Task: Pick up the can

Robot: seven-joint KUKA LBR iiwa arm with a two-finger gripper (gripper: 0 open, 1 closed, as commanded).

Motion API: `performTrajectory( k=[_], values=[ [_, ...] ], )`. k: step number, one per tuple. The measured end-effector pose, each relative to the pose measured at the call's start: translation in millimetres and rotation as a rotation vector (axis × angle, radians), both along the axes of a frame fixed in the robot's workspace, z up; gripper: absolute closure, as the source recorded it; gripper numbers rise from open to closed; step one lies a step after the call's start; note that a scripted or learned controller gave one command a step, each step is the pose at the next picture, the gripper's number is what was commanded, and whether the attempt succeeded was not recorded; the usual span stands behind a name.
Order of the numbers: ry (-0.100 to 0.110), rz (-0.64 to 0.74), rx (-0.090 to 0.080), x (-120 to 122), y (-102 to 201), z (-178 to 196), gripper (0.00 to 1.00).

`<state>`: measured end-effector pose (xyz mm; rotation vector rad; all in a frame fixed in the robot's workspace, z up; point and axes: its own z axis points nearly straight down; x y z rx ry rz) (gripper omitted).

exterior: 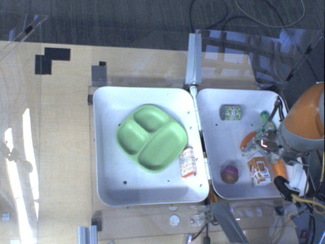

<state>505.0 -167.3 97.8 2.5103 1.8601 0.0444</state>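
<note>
Approach step: claw (264,139), grip state indiscernible, hovers well short of the can (231,112); next, travel over the can.

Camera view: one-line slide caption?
Arm over the right bin; can lies untouched near its far wall.
</note>
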Motion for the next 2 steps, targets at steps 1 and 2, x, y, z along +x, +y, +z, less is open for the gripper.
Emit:
performTrajectory(
  k=[1,2],
  values=[
    [0.022,0.063,-0.005,81.7,27.9,-9.8,0.0],
    [0.017,0.072,-0.006,84.1,29.4,2.7,1.0]
  ],
)
